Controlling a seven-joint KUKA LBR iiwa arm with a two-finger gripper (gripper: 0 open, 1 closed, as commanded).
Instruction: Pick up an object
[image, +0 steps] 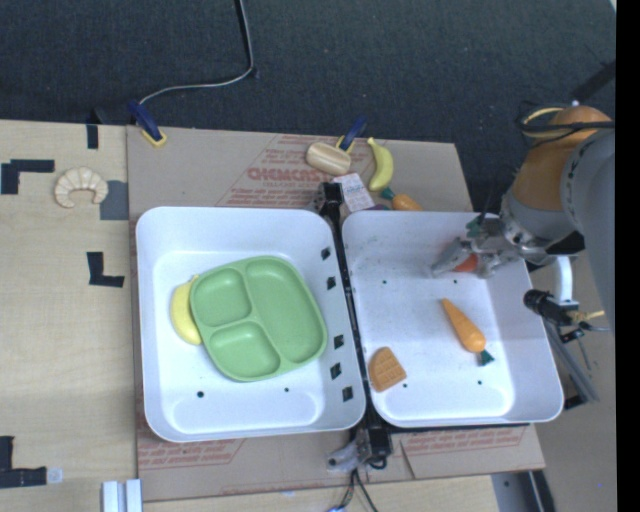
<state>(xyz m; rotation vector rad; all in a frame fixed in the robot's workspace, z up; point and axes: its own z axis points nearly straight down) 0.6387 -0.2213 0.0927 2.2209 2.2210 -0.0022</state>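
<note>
Jaws of the grey two-finger gripper (462, 260) sit low in the upper part of the right shallow white bin (520, 395), and a small reddish-orange object (465, 265) shows right at their tips; whether they are spread or pressed on it cannot be told from this slanted view, so no hold can be claimed. Below and apart from the gripper lies an orange plastic carrot with a green stub (465, 327), and further down, near the bin's left wall, a small tan cracker-like piece (386, 368). As a judgement, the pick is at the reaching or closing stage: nothing is clearly lifted, and the grasp and raise are left to do. Across the divider, the left shallow white bin (165, 400) carries a green three-compartment plastic plate (258, 318) with a yellow toy banana (183, 313) tucked against its left edge. Both bins rest on a sheet of brown printed cardboard (240, 170), where a tan toy bread roll (327, 157) and a second yellow toy banana (380, 165) lie behind the bins. A toy croissant (80, 187) rests on the pale wooden bench (50, 350), with dark carpet beyond.
</note>
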